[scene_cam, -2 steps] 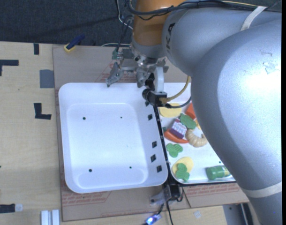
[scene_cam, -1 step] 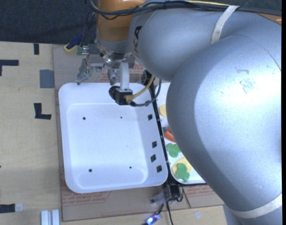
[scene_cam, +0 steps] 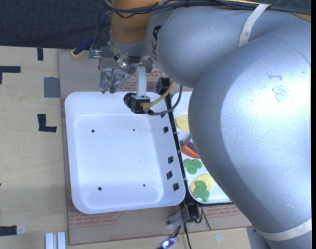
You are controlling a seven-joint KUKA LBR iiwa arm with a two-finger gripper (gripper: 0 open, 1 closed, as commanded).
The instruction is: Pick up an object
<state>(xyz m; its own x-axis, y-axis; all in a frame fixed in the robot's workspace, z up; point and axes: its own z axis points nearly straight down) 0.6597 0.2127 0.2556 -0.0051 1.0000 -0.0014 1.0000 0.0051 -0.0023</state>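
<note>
My gripper (scene_cam: pixel 110 85) hangs over the far rim of the left white bin (scene_cam: pixel 75 139), near its back left corner. Its metal fingers point down and sit close together with nothing visible between them. Whether they are open or shut is unclear from this angle. In the right bin (scene_cam: pixel 210 200), mostly hidden under the big grey arm, lie several small things: a yellow piece (scene_cam: pixel 183 121), an orange-red piece (scene_cam: pixel 190 150), a green leafy piece (scene_cam: pixel 192 165), and a yellow and green piece (scene_cam: pixel 201 187).
The grey arm covers most of the right bin and the view's right half. A row of black clips (scene_cam: pixel 171 160) runs along the divide between the bins. Black marks lie on the wooden bench (scene_cam: pixel 23 139) at left.
</note>
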